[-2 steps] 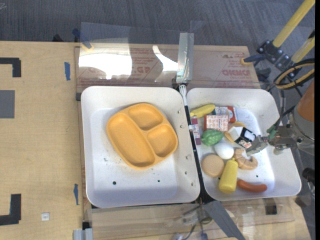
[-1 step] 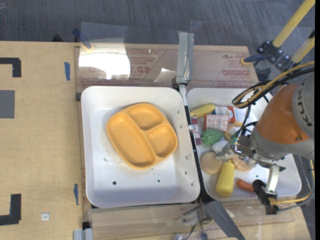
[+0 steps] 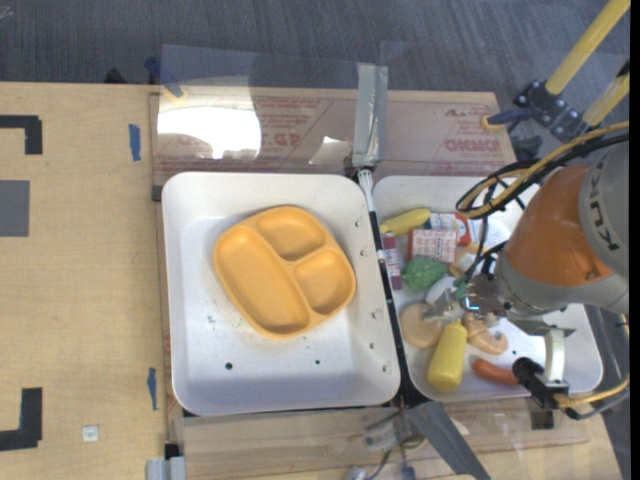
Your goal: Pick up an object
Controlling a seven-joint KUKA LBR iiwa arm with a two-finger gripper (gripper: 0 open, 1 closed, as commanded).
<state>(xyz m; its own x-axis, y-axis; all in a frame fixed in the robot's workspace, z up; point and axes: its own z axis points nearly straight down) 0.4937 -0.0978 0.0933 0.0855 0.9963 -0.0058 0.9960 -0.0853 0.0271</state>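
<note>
A smooth, matte yellow-orange plastic plate [image 3: 285, 269], rounded and split into three shallow compartments, lies tilted in the middle of the left white bin [image 3: 190, 368], whose glossy floor carries a few dark specks. The right white bin [image 3: 590, 363], at the right of the frame, holds a crowd of small toy foods: a yellow corn-like cylinder [image 3: 404, 220] near its upper edge, a red and white printed packet [image 3: 433, 242] just below that, a knobbly green lump [image 3: 425, 272] at centre, a pale tan disc [image 3: 419, 325], a smooth yellow bottle [image 3: 448, 355] lying lengthwise toward the lower edge, and a small red-orange sausage shape [image 3: 492, 370] to the right of the bottle. The arm's orange band [image 3: 560, 238] and grey wrist hang over the right half of this bin, with black cables looping above. The gripper [image 3: 455, 303] sits low among the toys, between the green lump and the yellow bottle; whether the jaws are spread or closed, or have anything between them, cannot be told from here. The surface [image 3: 70, 298] is pale plywood marked with black and blue tape, with a clear taped sheet behind the bins and grey carpet [image 3: 300, 8] across the top.
</note>
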